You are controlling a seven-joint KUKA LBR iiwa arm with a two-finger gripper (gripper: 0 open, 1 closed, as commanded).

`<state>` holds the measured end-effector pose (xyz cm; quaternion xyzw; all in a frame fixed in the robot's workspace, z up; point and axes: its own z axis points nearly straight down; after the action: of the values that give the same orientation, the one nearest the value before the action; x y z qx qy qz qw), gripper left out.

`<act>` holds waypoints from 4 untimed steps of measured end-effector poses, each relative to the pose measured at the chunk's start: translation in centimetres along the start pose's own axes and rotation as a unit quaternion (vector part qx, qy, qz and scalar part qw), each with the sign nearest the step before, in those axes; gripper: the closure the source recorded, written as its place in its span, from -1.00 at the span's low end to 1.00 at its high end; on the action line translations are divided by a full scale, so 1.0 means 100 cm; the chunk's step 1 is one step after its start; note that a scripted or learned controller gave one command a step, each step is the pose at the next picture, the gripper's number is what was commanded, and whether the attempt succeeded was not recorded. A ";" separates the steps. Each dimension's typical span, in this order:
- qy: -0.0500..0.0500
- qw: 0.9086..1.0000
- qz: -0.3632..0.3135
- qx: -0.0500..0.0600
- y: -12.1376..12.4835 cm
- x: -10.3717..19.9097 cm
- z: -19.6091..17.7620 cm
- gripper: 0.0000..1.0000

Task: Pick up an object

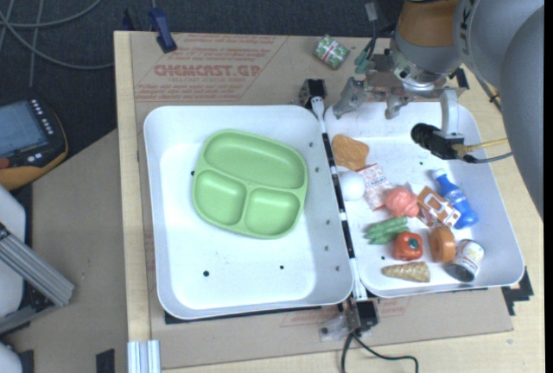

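Toy food point(406, 224) was heaped in the right bin point(497, 190), toward five o'clock from the jaws point(370, 99), which hung wide apart, holding nothing, over its far rim.

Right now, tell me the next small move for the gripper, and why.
Probably bring the gripper forward and down over the right white bin. It hangs at that bin's far edge, above and apart from the toys, and the flat orange-brown piece lies closest below it, fairly clear of the others.
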<state>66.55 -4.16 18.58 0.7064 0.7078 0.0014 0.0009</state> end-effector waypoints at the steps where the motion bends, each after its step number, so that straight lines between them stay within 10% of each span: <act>1: 0.000 1.000 0.002 0.003 0.000 -0.079 0.043 -1.00; 2: 0.000 1.000 0.000 0.000 0.002 -0.018 0.000 -1.00; 3: 0.000 1.000 0.001 0.003 0.000 -0.083 0.028 -1.00; 4: 0.000 1.000 0.000 0.002 -0.025 -0.036 0.000 -1.00</act>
<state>64.03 -7.81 18.52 0.7065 0.7077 0.0000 -0.0009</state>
